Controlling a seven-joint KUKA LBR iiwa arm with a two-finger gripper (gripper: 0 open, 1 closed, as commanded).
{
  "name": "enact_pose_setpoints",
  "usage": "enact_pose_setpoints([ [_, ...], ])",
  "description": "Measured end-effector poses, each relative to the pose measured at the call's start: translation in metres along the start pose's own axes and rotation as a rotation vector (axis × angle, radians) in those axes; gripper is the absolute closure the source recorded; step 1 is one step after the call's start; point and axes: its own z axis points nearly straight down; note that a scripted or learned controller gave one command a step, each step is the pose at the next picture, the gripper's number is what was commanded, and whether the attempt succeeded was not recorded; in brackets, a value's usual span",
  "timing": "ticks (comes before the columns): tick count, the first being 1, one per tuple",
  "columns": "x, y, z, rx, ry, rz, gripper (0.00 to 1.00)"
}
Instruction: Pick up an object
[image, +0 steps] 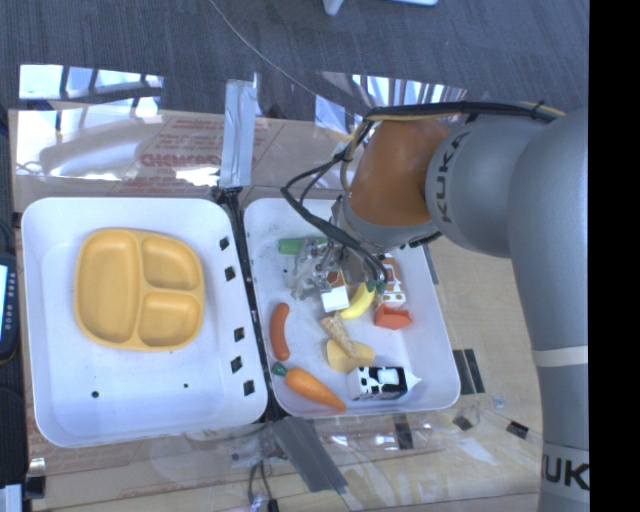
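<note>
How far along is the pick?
Done: the arm is over the right bin, with the gripper down among the toy food beside the banana. In hand: nothing visibly between the fingers. Left: grasp and lift. The carrot, sausage and cow-print block lie on the bin floor.

We see a thick grey arm (520, 200) with an orange band (395, 175), black cables (330, 180) looping beside it, and white lettering at lower right

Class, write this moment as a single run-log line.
gripper: low in right bin | nearest: banana | carrot: untouched | yellow tray: left bin
</note>
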Motion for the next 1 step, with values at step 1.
enact_pose_setpoints([
  [1, 0.0351, -0.1037, -0.0525, 0.004, -0.002, -0.13, 1.0],
])
